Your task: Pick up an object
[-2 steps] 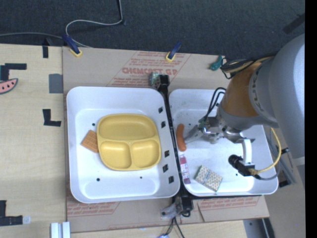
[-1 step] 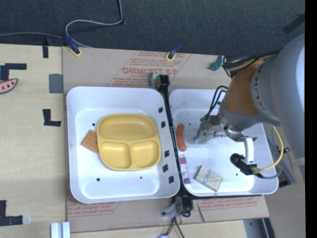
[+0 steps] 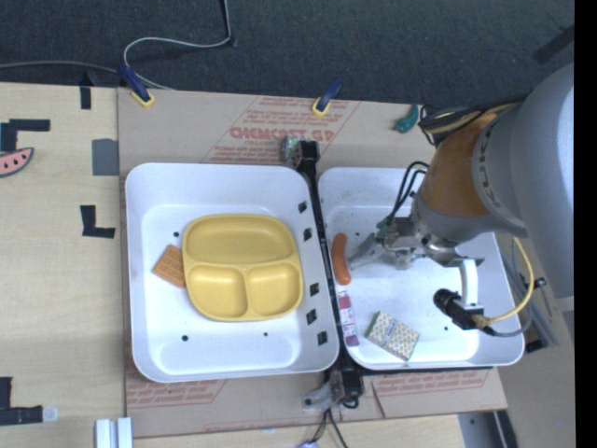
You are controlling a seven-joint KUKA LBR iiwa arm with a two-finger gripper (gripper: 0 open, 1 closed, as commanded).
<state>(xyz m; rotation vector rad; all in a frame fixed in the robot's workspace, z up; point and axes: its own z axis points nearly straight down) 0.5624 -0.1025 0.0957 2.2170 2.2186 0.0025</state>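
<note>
In the right bin (image 3: 485, 343), an orange sausage-shaped object (image 3: 341, 258) lies along the left wall. My gripper (image 3: 366, 250) is low in this bin, pointing left, its tip just right of the orange object and close to touching it. A thin pink and white packet (image 3: 347, 315) lies further down the same wall. A square patterned packet (image 3: 393, 335) rests near the front of that bin. The left bin (image 3: 149, 343) holds a yellow divided plate (image 3: 244, 265) with a brown cracker-like piece (image 3: 170, 266) tucked at its left edge.
The grey arm with its orange band (image 3: 457, 175) comes in from the right over the right bin's back half. A black cable and connector (image 3: 457, 306) hang over the bin's right side. Cardboard lies under both bins.
</note>
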